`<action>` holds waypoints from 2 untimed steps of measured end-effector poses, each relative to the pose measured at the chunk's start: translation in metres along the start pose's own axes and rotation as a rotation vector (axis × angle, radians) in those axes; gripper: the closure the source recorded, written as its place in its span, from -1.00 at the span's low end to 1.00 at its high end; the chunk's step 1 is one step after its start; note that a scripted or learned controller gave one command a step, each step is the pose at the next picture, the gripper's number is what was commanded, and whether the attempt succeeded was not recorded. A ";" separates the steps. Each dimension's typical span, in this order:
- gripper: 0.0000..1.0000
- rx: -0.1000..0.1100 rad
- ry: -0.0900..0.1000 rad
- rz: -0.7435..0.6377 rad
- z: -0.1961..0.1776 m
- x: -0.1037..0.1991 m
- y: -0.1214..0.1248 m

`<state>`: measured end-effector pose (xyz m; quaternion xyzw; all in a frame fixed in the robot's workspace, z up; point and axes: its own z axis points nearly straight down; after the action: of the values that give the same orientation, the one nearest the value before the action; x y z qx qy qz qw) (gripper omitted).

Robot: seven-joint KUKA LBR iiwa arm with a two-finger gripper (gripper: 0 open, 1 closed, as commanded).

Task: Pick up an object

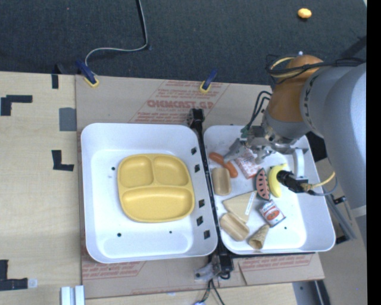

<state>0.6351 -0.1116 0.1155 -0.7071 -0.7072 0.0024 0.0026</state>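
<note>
My gripper (249, 145) hangs low over the far part of the right bin (309, 229), under the orange wrist band. Just below it lies a pink packet (244, 162), partly covered by the gripper. An orange sausage (224, 165) and a tan bun (221, 181) lie to its left by the bin's left wall. A watermelon slice (261, 183) and a yellow fruit (275, 181) lie to the packet's right. Nearer the front are a pale cheese wedge (240, 204), a red can (271, 212), a bread roll (233, 226) and an ice cream cone (259, 236).
The left bin (98, 179) holds a yellow divided plate (156, 186). A black clamp (195, 116) sits at the far end of the divider between the bins. The grey arm (339, 101) covers the right bin's far right corner. A small orange ball (304, 12) lies on the dark floor.
</note>
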 end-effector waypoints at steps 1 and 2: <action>-1.00 -0.029 -0.007 -0.003 0.022 0.016 0.039; -1.00 -0.029 -0.007 -0.003 0.022 0.016 0.039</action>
<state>0.6742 -0.0954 0.0935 -0.7060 -0.7081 -0.0052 -0.0099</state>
